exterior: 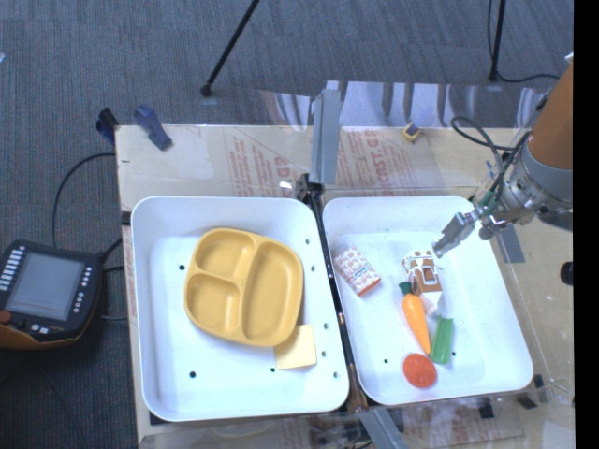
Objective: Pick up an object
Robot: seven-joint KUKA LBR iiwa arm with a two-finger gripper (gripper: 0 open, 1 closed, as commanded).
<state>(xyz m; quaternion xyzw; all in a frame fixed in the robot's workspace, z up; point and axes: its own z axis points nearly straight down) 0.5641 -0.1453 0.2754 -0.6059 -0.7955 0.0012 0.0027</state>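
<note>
The end effector (447, 239), its closure indiscernible, is being positioned at two o'clock of the small patterned carton (422, 271); being judged light and rigid, its flat sides are being favoured for grasping.

Black tripod legs (234, 36), handheld control pendant (45, 293), blue clamp (150, 125)
</note>
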